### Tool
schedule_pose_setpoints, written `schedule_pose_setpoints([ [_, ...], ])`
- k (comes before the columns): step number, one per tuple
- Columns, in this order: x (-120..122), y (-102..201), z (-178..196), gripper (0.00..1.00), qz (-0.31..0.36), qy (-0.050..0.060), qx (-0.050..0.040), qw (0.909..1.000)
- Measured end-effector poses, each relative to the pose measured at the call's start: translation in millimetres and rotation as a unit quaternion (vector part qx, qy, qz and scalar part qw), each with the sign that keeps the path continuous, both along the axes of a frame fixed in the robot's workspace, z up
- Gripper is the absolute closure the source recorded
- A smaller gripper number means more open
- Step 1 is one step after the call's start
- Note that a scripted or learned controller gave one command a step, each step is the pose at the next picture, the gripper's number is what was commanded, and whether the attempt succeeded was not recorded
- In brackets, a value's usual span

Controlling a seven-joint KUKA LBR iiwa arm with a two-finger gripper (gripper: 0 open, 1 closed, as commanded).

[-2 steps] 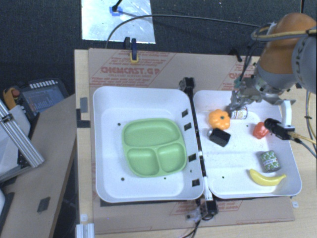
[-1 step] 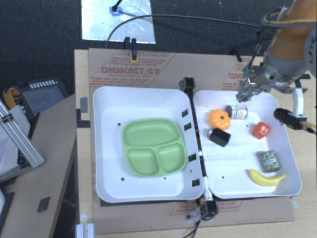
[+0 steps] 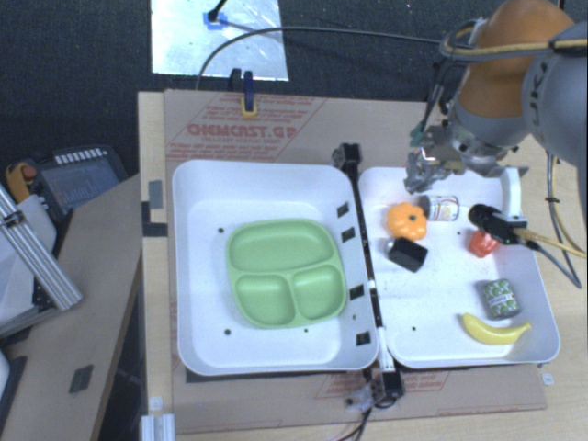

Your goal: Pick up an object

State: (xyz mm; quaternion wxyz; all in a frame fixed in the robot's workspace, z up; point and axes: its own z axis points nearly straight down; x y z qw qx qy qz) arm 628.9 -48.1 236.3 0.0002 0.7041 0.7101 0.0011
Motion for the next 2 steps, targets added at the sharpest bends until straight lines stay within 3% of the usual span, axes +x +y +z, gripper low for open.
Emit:
schedule_pose_setpoints([
  [2, -18.7, 120.5, 3.7, 1.0, 0.001, 0.001, 0.0005, 1.0],
])
